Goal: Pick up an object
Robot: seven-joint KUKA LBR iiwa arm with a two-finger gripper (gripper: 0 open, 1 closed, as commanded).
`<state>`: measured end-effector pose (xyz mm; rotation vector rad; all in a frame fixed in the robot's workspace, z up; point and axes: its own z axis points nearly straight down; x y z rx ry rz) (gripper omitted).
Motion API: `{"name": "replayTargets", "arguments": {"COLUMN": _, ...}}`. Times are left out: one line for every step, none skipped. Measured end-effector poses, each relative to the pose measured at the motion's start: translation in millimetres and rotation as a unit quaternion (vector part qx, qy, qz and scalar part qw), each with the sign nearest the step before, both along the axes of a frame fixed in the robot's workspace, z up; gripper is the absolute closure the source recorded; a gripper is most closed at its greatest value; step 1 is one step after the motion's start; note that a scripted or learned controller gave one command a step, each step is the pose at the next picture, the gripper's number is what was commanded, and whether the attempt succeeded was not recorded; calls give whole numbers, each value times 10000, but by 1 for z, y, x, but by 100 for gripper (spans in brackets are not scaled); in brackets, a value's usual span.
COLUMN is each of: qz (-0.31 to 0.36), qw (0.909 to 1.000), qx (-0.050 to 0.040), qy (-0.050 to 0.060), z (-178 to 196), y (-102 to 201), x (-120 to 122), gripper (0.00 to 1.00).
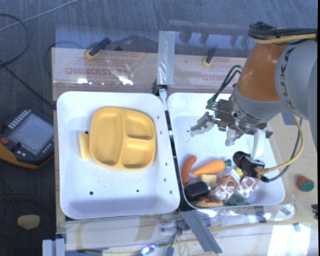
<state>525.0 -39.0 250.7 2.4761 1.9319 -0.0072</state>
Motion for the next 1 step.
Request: {"name": "replayTargets", "arguments": {"qz": 115, "qw": 9999, "qx": 10, "qy": 6, "z": -51, "y": -12, "x": -10, "gripper": 0}}
